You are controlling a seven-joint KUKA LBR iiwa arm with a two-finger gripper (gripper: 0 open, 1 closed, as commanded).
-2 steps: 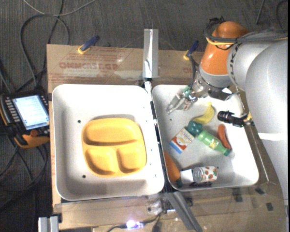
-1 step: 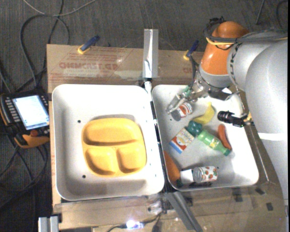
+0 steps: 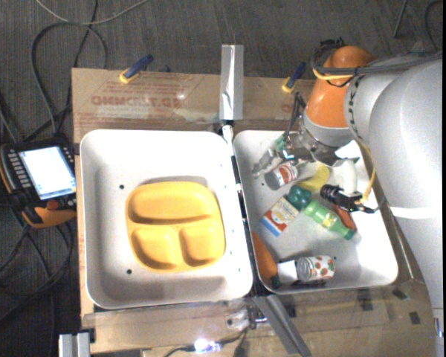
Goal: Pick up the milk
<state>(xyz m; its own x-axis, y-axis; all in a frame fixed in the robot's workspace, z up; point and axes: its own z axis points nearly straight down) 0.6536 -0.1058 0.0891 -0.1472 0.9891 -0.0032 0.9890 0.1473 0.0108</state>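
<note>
A small red, white and blue carton, which looks like the milk, lies tilted in the middle of the right bin. My gripper hangs low over the bin's far left part, up and apart from the carton. Just below the gripper lies a red and white bottle. Nothing shows as held.
A green bottle lies right of the carton, with a yellow item and a white item behind it. A printed can and an orange carrot lie at the front. The left bin holds a yellow divided tray.
</note>
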